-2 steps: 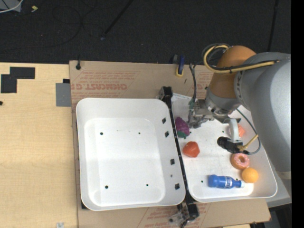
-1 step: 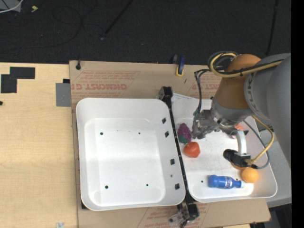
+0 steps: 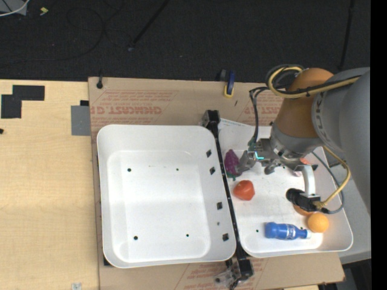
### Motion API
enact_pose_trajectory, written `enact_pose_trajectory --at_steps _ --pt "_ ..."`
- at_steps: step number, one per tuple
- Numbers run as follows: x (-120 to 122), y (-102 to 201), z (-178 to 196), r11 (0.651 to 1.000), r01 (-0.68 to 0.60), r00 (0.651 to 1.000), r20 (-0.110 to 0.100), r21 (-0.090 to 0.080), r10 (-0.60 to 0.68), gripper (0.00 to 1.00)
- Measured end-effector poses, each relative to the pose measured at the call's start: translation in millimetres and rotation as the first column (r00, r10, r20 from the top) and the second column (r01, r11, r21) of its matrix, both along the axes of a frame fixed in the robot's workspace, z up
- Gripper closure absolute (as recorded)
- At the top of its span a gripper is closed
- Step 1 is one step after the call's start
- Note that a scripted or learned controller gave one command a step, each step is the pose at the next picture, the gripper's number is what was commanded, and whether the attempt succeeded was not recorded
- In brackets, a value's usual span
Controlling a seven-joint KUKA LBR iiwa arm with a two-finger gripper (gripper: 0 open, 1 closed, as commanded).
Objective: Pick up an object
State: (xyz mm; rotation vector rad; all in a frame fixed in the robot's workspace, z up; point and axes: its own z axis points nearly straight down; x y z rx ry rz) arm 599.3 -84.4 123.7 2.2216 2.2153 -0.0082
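Four things are held in the right bin (image 3: 338, 243) — a purple piece (image 3: 231, 160), a red ball (image 3: 244, 190), a blue bottle (image 3: 284, 231), an orange ball (image 3: 317, 223). The gripper's (image 3: 249, 161) opening cannot be told.

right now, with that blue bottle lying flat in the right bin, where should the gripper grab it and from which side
Grip the blue plastic bottle across the middle of its body, coming straight down from above. It lies on its side on the floor of the right white bin, long axis running left to right, so the fingers should probably close across its narrow width. The small orange ball sits close to its white cap end, so stay toward the body's middle.
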Motion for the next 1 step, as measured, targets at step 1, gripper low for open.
enact_pose_trajectory --at_steps 1 --pt "-66.2 -7.6 -38.5 1.0 0.0 1.0 -0.009 0.009 0.0 0.0"
